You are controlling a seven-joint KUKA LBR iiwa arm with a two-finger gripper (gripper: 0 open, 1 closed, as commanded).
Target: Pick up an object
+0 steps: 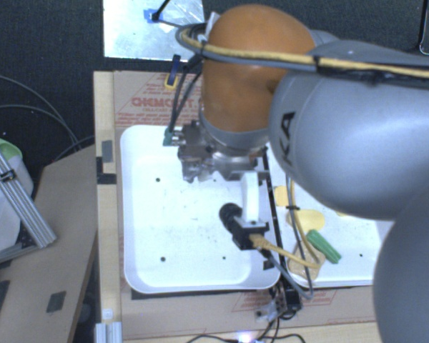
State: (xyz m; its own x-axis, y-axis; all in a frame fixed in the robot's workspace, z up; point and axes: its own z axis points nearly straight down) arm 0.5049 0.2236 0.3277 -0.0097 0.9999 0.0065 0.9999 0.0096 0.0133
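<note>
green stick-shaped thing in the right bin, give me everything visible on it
The small green stick-shaped object is short and rounded at its ends, in a solid matte green that looks like plastic. It lies flat and slanted on the floor of the right white bin, near that bin's left wall. A pale yellow flat piece lies just above it, seemingly touching. The arm's yellow cable crosses close beside it.

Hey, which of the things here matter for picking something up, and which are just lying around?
Job:
- gripper, over the left white bin
- green stick-shaped object in the right white bin
- pale yellow flat piece beside it

Lying about:
- brown cardboard sheet
- shiny metal plate
</note>
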